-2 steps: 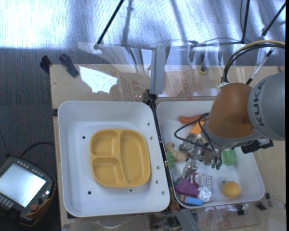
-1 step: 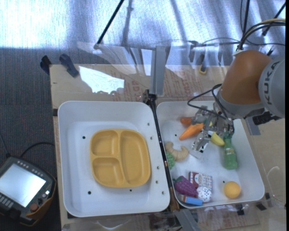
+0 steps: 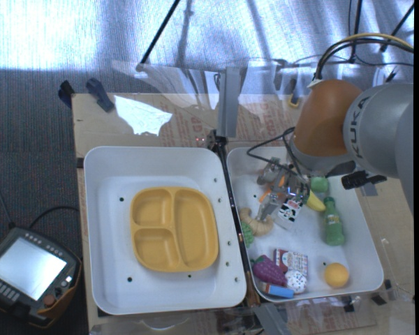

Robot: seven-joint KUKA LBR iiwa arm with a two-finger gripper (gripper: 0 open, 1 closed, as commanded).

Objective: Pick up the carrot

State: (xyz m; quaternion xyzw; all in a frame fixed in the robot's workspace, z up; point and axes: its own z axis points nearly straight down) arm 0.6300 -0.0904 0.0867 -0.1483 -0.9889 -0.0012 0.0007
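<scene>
The carrot (image 3: pixel 267 202) is sitting tilted in the right bin (image 3: pixel 372 257), near its far left part, pinched between the closed fingers of the gripper (image 3: pixel 272 195). A green bottle (image 3: pixel 333 225) is lying to its right; the yellow tray (image 3: pixel 173 228) is occupying the left bin (image 3: pixel 98 187).

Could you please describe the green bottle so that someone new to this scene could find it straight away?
Look in the right-hand white bin, along its right side. The green bottle lies there below the arm's gripper, above an orange ball. It is the one long, slim green item, beside a small yellow piece.
</scene>
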